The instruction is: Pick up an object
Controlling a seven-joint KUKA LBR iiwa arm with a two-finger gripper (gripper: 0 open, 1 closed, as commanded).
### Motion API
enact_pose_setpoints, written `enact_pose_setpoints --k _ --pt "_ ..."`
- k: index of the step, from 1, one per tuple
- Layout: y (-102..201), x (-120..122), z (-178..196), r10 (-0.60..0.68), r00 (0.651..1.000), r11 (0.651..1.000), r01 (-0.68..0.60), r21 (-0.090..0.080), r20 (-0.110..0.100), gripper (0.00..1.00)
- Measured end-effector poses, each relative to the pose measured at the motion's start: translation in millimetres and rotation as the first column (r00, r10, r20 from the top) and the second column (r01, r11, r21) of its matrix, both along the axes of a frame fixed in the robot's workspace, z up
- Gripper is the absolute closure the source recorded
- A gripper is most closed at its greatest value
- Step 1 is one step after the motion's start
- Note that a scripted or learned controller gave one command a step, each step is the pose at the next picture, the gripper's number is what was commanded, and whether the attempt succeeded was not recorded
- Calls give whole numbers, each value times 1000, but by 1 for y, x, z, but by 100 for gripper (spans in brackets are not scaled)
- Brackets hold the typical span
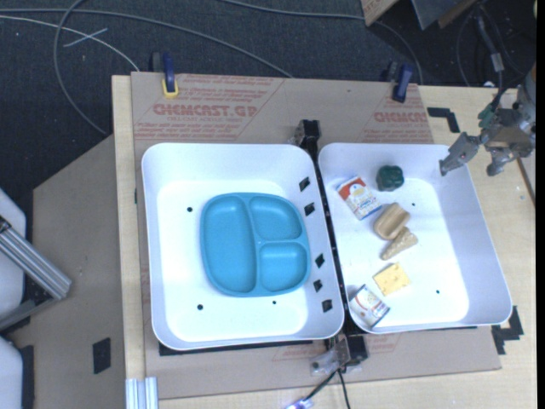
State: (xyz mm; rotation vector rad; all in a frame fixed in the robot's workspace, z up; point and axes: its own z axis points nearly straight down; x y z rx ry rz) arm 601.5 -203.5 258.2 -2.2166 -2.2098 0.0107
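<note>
The right bin [464, 228] holds several small items: a dark green ball [390, 176], a red and white carton [358, 197], a tan bread roll [391, 220], a tan wedge [398, 244], a yellow cheese block [392, 279] and a white packet [369, 303] at the front rim. My gripper [475, 158] hovers over the bin's far right corner, open, with nothing between its fingers. It is well to the right of the green ball and apart from every item.
In the left bin [166, 228] lies a blue divided plate [255, 243]. Black clips line the divider [319, 228] between the bins. Blue clamps [169, 75] hold the board at the back. The right half of the right bin is bare white floor.
</note>
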Motion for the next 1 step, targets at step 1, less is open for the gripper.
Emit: enact_pose_setpoints --k 1 --pt "1 2 8 4 1000 1000 -4 -3 13 0"
